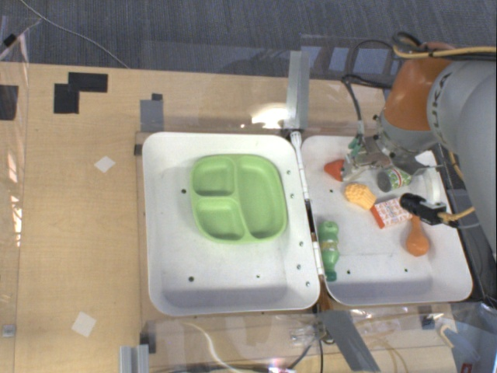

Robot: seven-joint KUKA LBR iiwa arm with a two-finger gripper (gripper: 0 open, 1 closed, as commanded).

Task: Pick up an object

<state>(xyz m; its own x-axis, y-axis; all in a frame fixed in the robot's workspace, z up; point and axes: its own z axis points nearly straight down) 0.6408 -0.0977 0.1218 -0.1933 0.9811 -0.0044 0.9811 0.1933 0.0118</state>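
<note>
The worktop (70, 231) is pale wood. It has black tape marks (78, 92) far on the left.

Next comes the left bin (167, 286). It is white and shallow. A green plate (237, 196) with three parts lies flat in the middle of it.

The right bin (373, 282) sits just beside it, and all the small things are in there. A long green toy (329, 249) lies right along the bin's left wall, near the front. Farther back there is a small red thing (334, 169). A bumpy yellow toy (358, 195) lies near it, a bit more to the front.

The gripper (362, 158) is low over the back part of this bin. It is between the red thing and a small green can (394, 179), and just behind the yellow toy. I cannot tell if the gripper is wide or narrow, and I see nothing held in it.

The green can looks like it lies on its side. In front of it is a red and white pack (390, 212), close to the yellow toy. An orange toy (417, 239) lies to the right of the pack, nearer the front.

The grey arm (466, 99) with its orange band (411, 92) comes in from the right, over the back corner of the right bin.
</note>
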